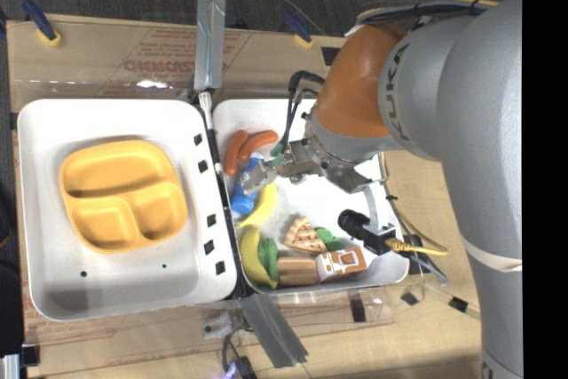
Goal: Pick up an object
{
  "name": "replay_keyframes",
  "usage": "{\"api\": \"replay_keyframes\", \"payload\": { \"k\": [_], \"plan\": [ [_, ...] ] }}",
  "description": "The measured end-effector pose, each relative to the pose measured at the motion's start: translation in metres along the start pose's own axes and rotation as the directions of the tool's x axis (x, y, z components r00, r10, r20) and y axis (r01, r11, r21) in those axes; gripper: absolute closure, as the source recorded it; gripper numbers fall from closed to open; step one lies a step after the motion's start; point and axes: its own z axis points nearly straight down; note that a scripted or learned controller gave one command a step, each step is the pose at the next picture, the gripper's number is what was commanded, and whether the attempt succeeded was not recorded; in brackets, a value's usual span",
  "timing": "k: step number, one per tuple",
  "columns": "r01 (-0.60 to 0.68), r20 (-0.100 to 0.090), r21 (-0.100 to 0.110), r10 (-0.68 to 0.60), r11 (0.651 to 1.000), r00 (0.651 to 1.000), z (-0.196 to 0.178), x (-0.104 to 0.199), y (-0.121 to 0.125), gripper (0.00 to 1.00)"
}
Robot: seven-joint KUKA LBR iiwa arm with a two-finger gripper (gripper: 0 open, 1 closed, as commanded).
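My gripper point(256, 177) reaches down into the left part of the right bin point(266, 113). It sits just below an orange-red sausage point(248, 146) and over a small blue item point(241, 203) and a yellow banana point(264, 207). Whether anything is held between the jaws cannot be told from this slant. Nearer the front lie a green-tipped banana point(257, 257), a waffle-like wedge point(304, 236), a green piece point(327, 237), a tan block point(297, 271) and a small brown-and-white carton point(343, 262). The arm's bulk hides the bin's right part.
The left bin point(44, 280) holds a yellow divided tray point(122, 193). A metal divider bar point(209, 40) runs between the bins at the back. Blue clamps point(42, 22) pin the cardboard at the rear edge.
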Motion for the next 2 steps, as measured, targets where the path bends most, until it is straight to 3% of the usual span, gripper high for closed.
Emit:
{"api": "replay_keyframes", "payload": {
  "k": [1,2],
  "plan": [
    [0.0,0.0,0.0,0.0,1.0,1.0,0.0,0.0,0.0,0.0],
    [-0.003,0.0,-0.002,0.003,1.0,1.0,0.1,-0.038,-0.042,0.0]
  ]
}}
